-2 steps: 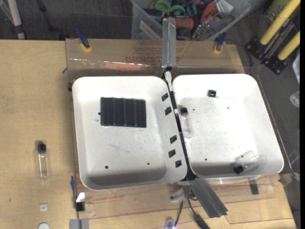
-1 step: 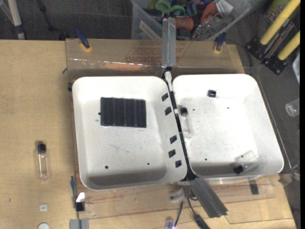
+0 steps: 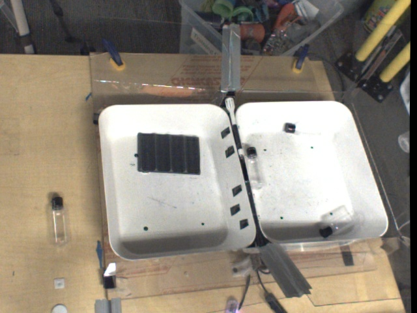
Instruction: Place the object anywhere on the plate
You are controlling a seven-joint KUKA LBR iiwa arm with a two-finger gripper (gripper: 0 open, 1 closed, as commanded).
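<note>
Two bins [image 3: 117, 194] hold black plate [image 3: 169, 153] and clear vial [image 3: 251, 165] apart; gripper's state cannot be told

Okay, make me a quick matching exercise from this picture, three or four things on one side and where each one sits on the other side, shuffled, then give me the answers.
Things:
1. black ridged plate
2. small dark cube
3. clear vial with a black cap
4. clear bottle with a dark cap

Places:
A. on the wooden bench, left of both bins
B. near corner of the right bin
C. in the left bin, towards its far side
D. far part of the right bin

Pairs: 1-C, 2-D, 3-A, 4-B
</note>
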